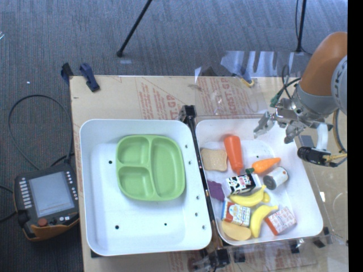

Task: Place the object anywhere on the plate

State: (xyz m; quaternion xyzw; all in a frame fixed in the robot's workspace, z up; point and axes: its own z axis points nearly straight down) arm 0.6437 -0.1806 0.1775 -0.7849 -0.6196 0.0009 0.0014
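The green three-compartment plate (168,166) lies in the left white bin (142,222) with nothing on it. In the right white bin (212,134) lie several toy foods: an orange bottle (233,153), a bread slice (214,159), a carrot (265,165), a grey can (275,178), a milk carton (243,183) and two bananas (250,198). My gripper (277,128) hangs over the far right corner of the right bin, above and to the right of the orange bottle. Its fingers (262,124) are spread open and hold nothing.
A juice box (236,213), a red box (281,220), a purple piece (215,190) and an orange-yellow lump (235,230) crowd the near end of the right bin. A teach pendant (48,200) sits on the floor at the left. The bins' shared walls meet around (199,169).
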